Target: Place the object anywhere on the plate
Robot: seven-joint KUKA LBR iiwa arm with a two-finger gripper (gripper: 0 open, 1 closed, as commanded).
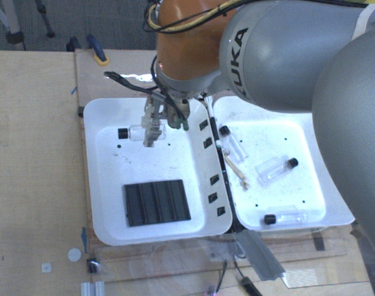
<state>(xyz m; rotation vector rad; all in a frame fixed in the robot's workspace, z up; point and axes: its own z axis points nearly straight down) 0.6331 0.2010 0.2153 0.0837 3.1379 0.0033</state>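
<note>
A clear vial with a black cap lies on its side in the upper part of the left bin. My gripper hangs low over that bin, right at the vial's uncapped end and touching or nearly touching it. The black ribbed plate lies flat in the lower part of the same bin, well below the gripper, with nothing on it.
The right bin holds three clear vials with black caps and a thin wooden stick. The divider between the bins carries several small black marks. The big grey arm covers the upper right.
</note>
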